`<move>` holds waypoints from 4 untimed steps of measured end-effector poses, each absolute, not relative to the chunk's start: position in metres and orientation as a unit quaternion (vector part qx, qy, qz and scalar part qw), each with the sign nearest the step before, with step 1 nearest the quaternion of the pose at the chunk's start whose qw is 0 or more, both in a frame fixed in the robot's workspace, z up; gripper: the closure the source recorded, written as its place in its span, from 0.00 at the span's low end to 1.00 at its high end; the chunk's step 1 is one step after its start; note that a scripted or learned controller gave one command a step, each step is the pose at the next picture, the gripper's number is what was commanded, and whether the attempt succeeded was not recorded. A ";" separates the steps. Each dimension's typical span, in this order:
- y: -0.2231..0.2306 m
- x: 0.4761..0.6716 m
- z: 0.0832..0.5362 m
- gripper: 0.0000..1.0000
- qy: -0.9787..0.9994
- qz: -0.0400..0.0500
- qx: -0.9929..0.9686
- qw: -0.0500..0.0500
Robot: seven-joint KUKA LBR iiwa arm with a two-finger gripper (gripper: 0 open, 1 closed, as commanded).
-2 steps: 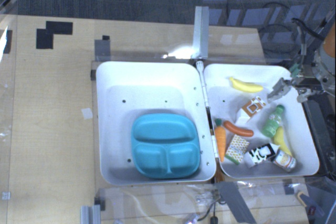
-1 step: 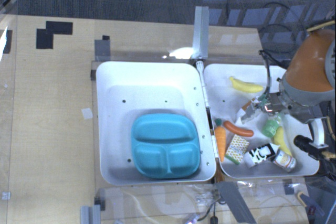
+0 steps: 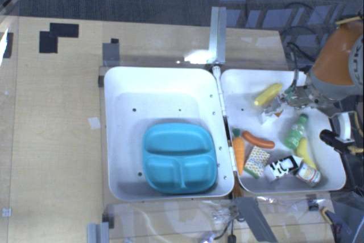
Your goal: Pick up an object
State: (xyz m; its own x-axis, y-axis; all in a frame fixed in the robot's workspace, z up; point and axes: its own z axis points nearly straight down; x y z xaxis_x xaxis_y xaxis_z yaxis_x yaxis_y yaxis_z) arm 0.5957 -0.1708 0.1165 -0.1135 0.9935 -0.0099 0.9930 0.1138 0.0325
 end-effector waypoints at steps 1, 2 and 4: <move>-0.200 0.643 0.108 0.00 0.744 0.009 0.668 0.000; -0.196 0.677 0.104 0.00 0.751 0.005 0.660 0.009; -0.091 0.622 0.088 0.00 0.807 0.003 0.590 0.004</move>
State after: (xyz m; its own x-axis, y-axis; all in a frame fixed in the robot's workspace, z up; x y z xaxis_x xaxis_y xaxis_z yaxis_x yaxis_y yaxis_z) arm 0.6225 -0.0908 0.0880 -0.3031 0.9529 -0.0040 0.9529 0.3032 0.0097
